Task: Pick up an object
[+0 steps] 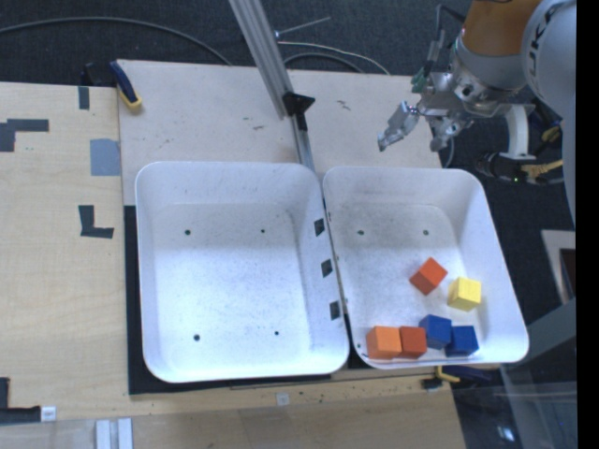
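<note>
Overhead slanted view of the bench. I see the gripper (418,125) raised over the bare bench top beyond the far rim of the right bin (487,215), hanging from the grey arm (543,26) with its orange band. Its two fingers (395,131) stand spread apart, and I see nothing between them: the hand carries nothing.

All the candidate objects lie in the right bin, clustered toward its near right corner and well apart from the gripper, which sits past the opposite, far edge of the same bin. From my view:

- an orange-red block (429,276), tilted, lies nearest the gripper yet is separated from it by the bare far half of the bin floor;
- a yellow block (465,294) lies just beside it, toward the right wall;
- two blue blocks (447,334) sit touching each other against the near rim;
- an orange block (383,341) and a darker orange-red block (413,340) sit side by side, touching, left of the blue pair along the near rim.

The left bin (150,251) adjoins the right bin along a shared edge. A slanted metal rail (265,50) crosses the bench behind the bins, ending near their junction.
</note>
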### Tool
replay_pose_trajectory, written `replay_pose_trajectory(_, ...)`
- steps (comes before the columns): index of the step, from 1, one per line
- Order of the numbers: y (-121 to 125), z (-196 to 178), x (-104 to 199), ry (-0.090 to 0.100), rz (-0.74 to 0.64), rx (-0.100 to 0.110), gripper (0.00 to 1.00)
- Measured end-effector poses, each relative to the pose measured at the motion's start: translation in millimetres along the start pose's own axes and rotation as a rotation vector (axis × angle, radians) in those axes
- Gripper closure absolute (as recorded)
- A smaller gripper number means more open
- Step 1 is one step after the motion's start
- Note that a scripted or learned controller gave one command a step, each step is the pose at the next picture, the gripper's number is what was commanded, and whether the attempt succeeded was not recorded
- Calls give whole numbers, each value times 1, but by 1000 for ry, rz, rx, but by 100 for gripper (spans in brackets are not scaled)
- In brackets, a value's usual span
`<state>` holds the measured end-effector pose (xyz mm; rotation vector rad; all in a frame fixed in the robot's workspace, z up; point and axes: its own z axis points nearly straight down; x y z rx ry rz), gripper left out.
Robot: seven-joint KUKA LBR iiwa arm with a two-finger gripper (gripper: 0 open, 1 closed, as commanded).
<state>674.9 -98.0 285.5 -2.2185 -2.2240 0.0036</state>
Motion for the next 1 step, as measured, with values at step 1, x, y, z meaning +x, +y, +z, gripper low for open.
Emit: replay_pose_trajectory(1,-53,-80,-45,-3,6,-9,0)
